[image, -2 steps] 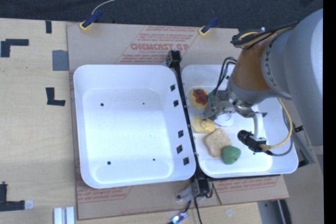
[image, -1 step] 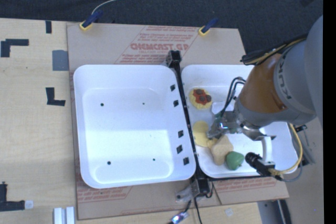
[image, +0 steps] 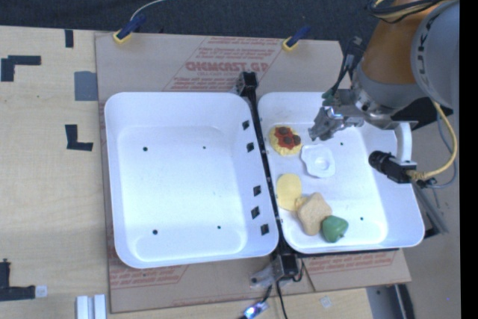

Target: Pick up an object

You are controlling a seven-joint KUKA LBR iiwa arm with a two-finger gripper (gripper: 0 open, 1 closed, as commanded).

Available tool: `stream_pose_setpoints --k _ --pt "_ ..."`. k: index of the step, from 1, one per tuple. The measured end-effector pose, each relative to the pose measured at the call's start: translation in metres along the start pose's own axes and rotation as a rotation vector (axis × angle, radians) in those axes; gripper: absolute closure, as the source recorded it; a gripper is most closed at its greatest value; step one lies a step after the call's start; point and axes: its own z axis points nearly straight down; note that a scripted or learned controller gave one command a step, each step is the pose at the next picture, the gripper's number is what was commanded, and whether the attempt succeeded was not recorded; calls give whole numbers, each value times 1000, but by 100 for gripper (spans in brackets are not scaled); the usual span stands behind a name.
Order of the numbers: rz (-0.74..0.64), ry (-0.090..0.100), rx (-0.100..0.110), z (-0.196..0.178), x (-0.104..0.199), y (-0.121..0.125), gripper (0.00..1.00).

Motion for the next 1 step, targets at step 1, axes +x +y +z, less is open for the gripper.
stream_pose_setpoints --k 1 --pt "2 -1 -2 -141 -8 20 100"
